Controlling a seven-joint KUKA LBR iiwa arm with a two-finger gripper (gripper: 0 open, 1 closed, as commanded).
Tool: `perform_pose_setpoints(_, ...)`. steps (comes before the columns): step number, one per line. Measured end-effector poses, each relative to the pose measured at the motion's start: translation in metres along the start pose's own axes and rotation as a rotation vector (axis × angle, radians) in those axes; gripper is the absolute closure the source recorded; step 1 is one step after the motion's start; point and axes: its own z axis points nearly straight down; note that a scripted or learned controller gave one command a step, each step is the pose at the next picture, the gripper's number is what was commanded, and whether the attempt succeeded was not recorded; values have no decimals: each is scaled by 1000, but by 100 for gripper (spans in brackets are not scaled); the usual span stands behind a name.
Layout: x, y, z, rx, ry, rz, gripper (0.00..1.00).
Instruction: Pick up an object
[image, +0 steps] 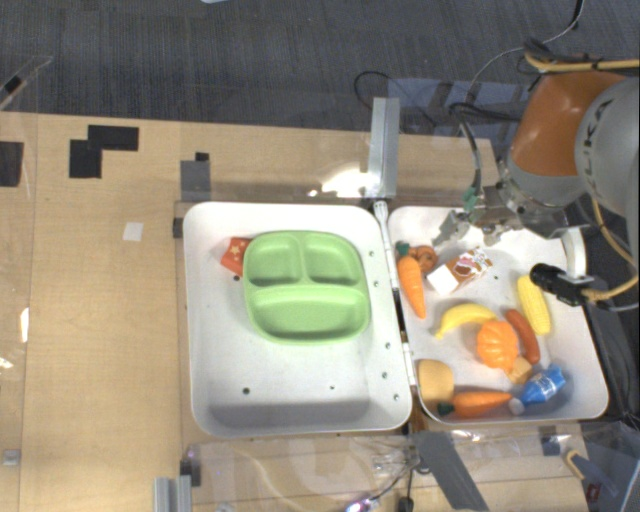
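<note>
Two shallow white bins sit side by side on the table. The left bin holds a green divided tray, which lies toward the bin's far side, and a small red packet pokes out from under the tray's left edge.

The right bin carries a scatter of toy food. A carrot lies along its left wall, with a small dark-red fruit just beside its top end. Next to these is a white block, and a printed snack packet touches it on the right. A banana curves near the middle of the bin, an orange pumpkin sits just below it, and a sausage lies against the pumpkin's right side. An ear of corn lies farther right. Along the near edge are a tan bread roll, a second carrot lying flat, and a blue bottle.

The grey arm with its orange band reaches in from the right, and the gripper hangs over the far part of the right bin, just above the snack packet. Its jaws stand apart, with nothing between them.
</note>
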Motion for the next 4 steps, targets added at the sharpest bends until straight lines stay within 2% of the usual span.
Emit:
perform_pose_setpoints(1,8,-28,-42,2,0,123,0)
perform_pose_setpoints(2,-11,-6,64,-30,-11,-3,0)
perform_pose_setpoints(3,-24,5,73,-32,-15,-190,0)
perform_pose_setpoints(4,-23,11,58,-52,-20,-193,100)
